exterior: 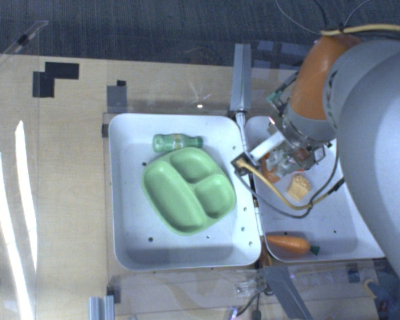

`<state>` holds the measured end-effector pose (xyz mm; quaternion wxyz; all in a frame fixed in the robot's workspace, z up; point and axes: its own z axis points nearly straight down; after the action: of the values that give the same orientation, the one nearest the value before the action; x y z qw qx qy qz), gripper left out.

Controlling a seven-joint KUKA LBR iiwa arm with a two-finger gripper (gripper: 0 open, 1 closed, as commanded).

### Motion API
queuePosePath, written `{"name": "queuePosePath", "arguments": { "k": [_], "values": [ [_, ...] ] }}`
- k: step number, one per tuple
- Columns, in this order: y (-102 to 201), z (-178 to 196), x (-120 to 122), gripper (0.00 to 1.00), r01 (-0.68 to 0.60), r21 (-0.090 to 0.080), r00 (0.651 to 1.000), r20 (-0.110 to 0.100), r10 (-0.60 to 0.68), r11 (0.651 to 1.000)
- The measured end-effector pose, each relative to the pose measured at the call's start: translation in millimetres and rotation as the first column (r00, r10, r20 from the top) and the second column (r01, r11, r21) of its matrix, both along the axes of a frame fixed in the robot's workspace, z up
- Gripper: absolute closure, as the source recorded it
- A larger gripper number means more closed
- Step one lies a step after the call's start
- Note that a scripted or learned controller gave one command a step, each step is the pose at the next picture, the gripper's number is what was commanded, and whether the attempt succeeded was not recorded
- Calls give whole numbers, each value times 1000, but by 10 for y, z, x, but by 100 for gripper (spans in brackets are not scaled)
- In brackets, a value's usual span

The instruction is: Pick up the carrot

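Orange and tapered, the carrot (pixel 288 244) is seen lying at the near edge of the right bin (pixel 340 235), close to its front-left corner. The pincer (pixel 280 162) is hung well apart from it, over small clutter (a tan block (pixel 299 188) among it); its opening cannot be told. A descent here is judged likely to miss the carrot, or to snag the yellow cable (pixel 273 187).
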<state>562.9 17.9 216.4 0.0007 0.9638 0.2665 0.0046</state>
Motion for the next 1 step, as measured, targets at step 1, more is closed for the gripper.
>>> {"name": "queuePosePath", "arguments": {
  "k": [1],
  "values": [
    [-444,-322,435,100,7,-1,1000,-8,-7,1000]
  ]
}}
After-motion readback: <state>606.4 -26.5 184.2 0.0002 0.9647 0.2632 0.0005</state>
